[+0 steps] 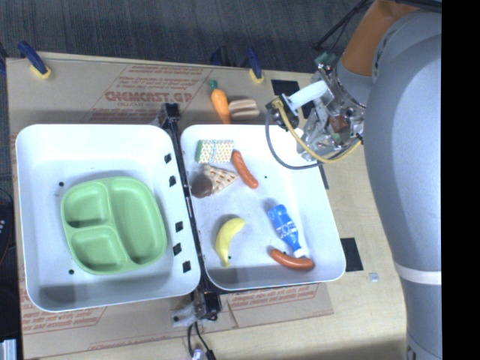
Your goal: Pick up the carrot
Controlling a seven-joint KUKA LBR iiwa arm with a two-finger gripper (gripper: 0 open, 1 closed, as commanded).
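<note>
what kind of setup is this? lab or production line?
Most likely a robotics lab bench for pick tests, not a production line. Two white bins sit on protective cardboard held by blue clamps; toy food, such as a carrot and banana, serves as the targets.

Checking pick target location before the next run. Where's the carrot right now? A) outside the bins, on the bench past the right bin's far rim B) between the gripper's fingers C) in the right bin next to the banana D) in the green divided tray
A: the carrot lies on the bench just beyond the right bin, beside a tan-and-brown piece, with the gripper off to its right.
</note>
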